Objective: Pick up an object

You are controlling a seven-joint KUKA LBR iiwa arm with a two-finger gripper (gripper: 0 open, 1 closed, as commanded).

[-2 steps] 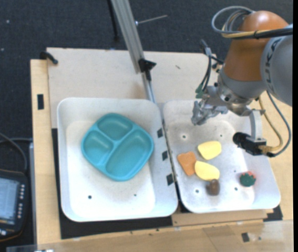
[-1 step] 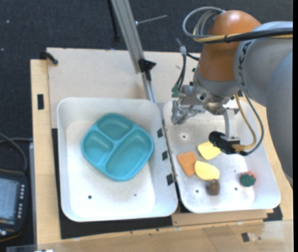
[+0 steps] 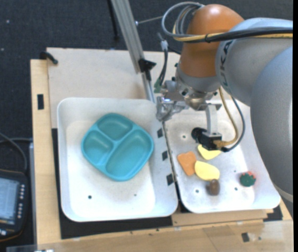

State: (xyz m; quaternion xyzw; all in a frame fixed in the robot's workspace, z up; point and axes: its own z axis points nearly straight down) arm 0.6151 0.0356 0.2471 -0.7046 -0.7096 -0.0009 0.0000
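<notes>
Left bin, lower left of frame: held one teal three-compartment plate, lying flat at its centre. Right bin, lower right: held an orange flat piece, an upper yellow piece and a lower yellow piece just beside it, a small brown object below these, and a green object apart toward the right wall. Gripper: stood over the upper end of the seam between the bins, apart from every item; whether spread or closed could not be told.
</notes>
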